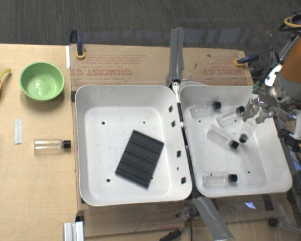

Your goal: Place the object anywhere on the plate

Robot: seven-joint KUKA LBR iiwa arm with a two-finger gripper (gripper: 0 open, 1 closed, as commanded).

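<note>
A black ribbed rectangular plate (139, 158) lies flat and at a slant in the left bin (90, 149). Several clear plastic bottles with black caps lie in the right bin (271, 179). One is at the back (200, 110), one lies slanted in the middle (218, 135), and one is near the front (216, 179). My gripper (256, 113) reaches in from the right, over the right bin's back right part. A small bottle (246, 129) sits just below it, cap pointing toward the front. Whether the gripper touches that bottle is unclear.
On the wooden bench left of the bins stand a green bowl (42, 81) and another clear bottle (51, 144) lying on its side. A small white stick (18, 132) lies near them. Clamps (78, 44) hold the cardboard behind the bins.
</note>
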